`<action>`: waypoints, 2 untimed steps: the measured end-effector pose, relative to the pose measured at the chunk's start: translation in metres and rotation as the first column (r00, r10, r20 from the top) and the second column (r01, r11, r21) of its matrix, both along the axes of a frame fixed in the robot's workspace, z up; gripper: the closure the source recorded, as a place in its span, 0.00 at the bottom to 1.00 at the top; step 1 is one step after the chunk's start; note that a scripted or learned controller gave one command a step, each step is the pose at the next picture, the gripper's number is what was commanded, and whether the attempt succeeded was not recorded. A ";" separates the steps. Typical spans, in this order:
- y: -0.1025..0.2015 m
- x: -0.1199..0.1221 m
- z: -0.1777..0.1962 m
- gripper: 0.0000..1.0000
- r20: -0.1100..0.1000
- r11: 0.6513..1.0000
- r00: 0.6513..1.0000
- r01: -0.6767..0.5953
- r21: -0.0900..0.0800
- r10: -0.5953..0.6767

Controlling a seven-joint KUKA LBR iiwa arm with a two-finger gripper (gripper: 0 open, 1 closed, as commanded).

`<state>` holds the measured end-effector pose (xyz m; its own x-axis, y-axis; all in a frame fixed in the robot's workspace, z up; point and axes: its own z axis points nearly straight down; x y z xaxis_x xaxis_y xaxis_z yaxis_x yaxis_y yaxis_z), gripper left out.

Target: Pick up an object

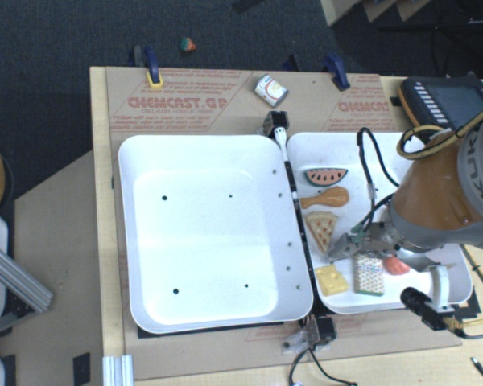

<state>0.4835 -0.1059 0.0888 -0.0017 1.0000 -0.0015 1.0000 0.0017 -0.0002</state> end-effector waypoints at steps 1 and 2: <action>-0.011 0.047 -0.004 0.00 0.005 1.000 1.000 0.000 -0.001 0.000; -0.017 0.109 -0.003 0.00 0.006 1.000 1.000 -0.001 -0.001 0.001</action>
